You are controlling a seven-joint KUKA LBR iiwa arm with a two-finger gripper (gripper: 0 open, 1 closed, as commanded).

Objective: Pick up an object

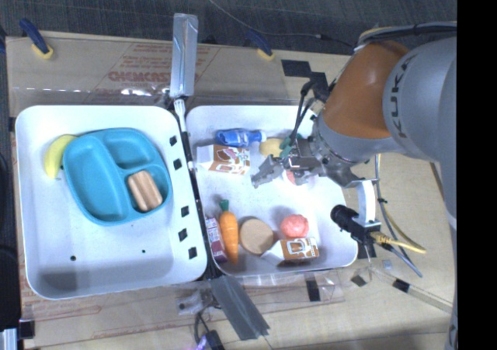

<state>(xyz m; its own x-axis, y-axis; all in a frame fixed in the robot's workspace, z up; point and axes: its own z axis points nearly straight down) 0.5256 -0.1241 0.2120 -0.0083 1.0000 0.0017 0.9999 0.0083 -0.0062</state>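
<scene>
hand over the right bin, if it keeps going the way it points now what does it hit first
The hand points left across the right white bin; first in line looks like the small brown-and-white carton, though its height above the bin floor is unclear.

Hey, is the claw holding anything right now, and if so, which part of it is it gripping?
It cannot be told. The claw is low in the right bin, near a small yellow thing, but nothing shows in its grip.

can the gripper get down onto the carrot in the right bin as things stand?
Probably yes. The carrot lies exposed near the right bin's lower-left corner, nothing on top. The gripper hovers above it with bare floor between. But a packet and round brown piece flank it closely, leaving tight finger room.
</scene>
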